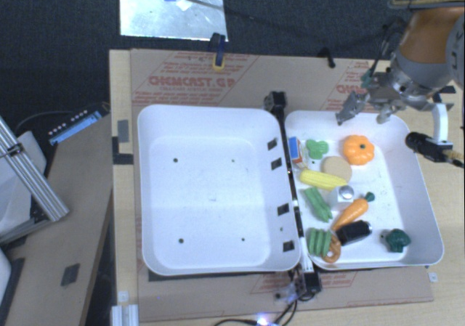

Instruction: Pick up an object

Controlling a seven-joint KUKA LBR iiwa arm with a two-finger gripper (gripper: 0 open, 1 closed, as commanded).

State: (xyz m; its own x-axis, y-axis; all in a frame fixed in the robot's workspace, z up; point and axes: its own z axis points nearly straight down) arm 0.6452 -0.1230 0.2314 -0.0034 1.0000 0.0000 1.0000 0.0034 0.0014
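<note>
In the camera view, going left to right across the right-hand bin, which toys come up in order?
Blue and red small box, yellow toy banana, orange toy carrot, round orange toy pumpkin, dark green toy broccoli. The clustered pieces between are left out.

I see the claw [367, 108] hanging open and empty over the right bin's [418, 194] far rim. Just below it sits an orange pumpkin [358, 149]; further below lie a yellow banana [322, 179], a carrot [351, 212] and broccoli [396, 239].
</note>
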